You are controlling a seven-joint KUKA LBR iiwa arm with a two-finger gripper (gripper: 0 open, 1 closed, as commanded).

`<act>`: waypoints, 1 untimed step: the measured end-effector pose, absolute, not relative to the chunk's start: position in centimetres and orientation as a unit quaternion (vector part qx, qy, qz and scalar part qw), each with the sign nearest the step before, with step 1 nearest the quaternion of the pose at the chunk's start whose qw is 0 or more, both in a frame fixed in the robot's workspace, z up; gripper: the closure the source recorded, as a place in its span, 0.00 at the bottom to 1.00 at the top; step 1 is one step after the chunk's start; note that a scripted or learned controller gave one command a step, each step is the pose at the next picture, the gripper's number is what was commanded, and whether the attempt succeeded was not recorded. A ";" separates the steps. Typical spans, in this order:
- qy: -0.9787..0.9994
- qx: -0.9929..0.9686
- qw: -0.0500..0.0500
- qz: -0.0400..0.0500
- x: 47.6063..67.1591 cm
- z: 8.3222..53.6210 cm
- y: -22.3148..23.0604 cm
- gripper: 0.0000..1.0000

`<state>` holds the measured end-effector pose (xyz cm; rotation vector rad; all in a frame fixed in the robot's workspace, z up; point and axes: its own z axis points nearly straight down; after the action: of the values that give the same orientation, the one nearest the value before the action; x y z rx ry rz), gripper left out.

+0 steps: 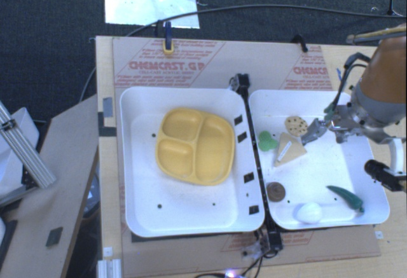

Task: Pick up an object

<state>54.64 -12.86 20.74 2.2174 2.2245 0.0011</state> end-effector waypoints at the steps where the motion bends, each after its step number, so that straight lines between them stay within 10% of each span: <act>1: 0.707 0.707 -0.001 -0.001 54.6 16.4 -13.4 0.00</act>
<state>54.60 -13.42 16.39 2.2215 2.2233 -0.0018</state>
